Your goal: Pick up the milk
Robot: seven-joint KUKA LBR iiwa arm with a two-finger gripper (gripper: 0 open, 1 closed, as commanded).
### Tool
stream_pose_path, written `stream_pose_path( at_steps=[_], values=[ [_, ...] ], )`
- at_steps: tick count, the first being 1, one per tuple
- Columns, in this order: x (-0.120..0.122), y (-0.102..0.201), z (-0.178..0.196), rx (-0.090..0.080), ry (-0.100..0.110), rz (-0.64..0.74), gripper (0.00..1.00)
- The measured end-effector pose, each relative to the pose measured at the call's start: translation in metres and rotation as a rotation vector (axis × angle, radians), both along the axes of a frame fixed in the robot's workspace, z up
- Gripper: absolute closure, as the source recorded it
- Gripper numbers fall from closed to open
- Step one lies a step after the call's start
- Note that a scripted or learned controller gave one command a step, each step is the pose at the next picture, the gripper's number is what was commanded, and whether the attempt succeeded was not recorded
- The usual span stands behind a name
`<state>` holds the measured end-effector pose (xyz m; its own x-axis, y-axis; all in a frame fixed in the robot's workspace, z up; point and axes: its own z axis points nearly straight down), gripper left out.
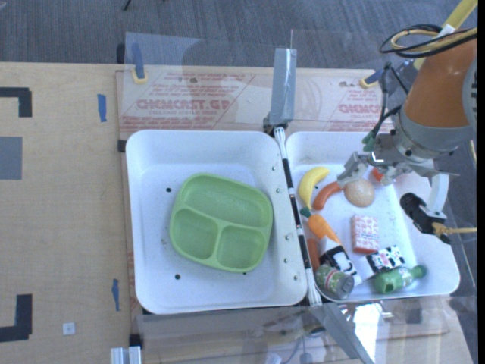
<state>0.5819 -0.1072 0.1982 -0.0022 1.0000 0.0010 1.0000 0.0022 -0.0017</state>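
Gripper [377, 165] hangs over the far part of the right bin [447, 275], its fingers spread and nothing between them, near the egg [359, 193] and well apart from the milk [386, 259], a small cow-patterned carton lying near the bin's front, so the pickup seems not yet begun. Crowding the milk are a green bottle [395, 279] just in front, a pink box [365, 233] just behind and a can [334, 280] to its left, which likely leaves little room for the fingers, while a banana [311, 184] and carrot [323, 228] lie along the divider. Left bin [144, 158] bears a green tray [220, 222].
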Motion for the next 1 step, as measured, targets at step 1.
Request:
stream_pose_path(
  at_steps=[1],
  values=[
    [-0.0331,-0.0463,-0.1116,-0.002,-0.007,0.021,0.00]
  ],
)
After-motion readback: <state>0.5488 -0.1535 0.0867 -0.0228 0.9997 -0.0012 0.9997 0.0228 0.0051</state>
